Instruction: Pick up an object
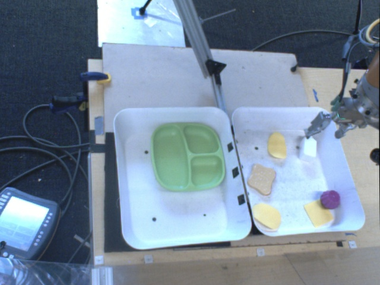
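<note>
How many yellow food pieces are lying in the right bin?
3: one yellow piece near the bin's far side, one at the near left corner, one near right, beside the purple ball.

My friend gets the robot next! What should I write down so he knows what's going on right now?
Tool: above the back of the right bin, near a small white block; nothing seen between its fingers.
Right bin: yellow oval piece, toast slice, yellow piece at the front left, yellow slice, purple ball touching that slice.
Left bin: green divided plate.
Done: nothing lifted yet.
Left: grasp one object and raise it.
</note>
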Controlling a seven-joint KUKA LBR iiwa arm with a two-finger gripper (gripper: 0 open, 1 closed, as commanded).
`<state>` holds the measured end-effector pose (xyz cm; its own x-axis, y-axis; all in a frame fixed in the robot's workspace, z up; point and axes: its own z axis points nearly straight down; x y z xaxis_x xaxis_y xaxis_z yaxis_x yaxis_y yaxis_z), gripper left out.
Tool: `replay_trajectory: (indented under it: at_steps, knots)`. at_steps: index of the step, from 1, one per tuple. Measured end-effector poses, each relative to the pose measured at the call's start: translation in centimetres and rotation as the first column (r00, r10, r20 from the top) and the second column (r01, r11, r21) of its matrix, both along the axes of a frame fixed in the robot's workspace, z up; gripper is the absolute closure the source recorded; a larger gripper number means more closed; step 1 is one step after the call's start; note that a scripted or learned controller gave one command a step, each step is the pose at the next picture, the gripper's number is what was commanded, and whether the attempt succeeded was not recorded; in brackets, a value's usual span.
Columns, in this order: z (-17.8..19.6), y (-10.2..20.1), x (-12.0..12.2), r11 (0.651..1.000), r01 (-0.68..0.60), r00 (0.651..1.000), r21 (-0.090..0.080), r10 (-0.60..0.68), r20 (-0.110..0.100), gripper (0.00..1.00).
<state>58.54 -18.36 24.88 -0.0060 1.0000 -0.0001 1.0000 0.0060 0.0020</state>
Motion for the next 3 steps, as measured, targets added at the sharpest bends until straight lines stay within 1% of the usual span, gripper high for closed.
replay_trajectory:
  at_steps: [1,2,3]
  knots:
    - [0.0,0.0,0.0,1.000,0.000,1.000,0.000,0.000,0.000,0.00]
    - [-4.7,-0.8,0.5,1.000,0.005,1.000,-0.001,-0.005,-0.004,0.00]
    - [-8.9,-0.6,0.1,1.000,0.005,1.000,0.001,-0.005,-0.005,0.00]
